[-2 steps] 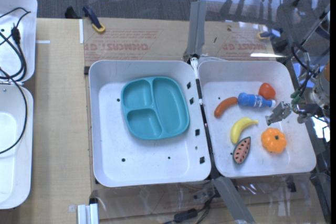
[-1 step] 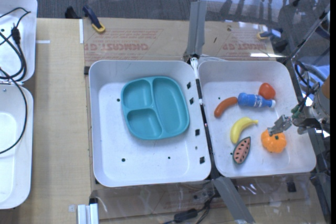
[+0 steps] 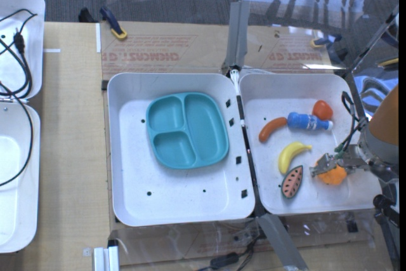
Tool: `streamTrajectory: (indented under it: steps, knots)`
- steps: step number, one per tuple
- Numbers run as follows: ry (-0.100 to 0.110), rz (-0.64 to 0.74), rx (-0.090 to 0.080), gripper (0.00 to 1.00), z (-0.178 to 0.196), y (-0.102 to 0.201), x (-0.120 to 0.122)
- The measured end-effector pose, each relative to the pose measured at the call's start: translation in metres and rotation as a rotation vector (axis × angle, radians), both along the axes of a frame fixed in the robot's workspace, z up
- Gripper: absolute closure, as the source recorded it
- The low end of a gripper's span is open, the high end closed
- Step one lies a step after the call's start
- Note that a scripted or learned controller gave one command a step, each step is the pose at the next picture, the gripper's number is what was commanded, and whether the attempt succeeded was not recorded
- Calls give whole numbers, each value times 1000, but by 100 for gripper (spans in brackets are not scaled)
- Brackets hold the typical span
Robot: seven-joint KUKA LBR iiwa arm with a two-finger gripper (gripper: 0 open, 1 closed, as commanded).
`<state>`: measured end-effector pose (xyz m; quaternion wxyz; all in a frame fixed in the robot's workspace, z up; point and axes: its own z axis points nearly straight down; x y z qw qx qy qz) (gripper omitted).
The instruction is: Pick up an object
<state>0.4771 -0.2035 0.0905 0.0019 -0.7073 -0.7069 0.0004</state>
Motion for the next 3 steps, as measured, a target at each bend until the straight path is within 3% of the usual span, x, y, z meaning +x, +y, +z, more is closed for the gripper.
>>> streamTrajectory:
  steps: [1, 2, 3]
  knots:
    - [2, -4, 0, 100, 8, -1, -1]
    - [-1, 3, -3, 100, 123, 59, 53]
    - [0, 3, -3, 100, 125, 133, 98]
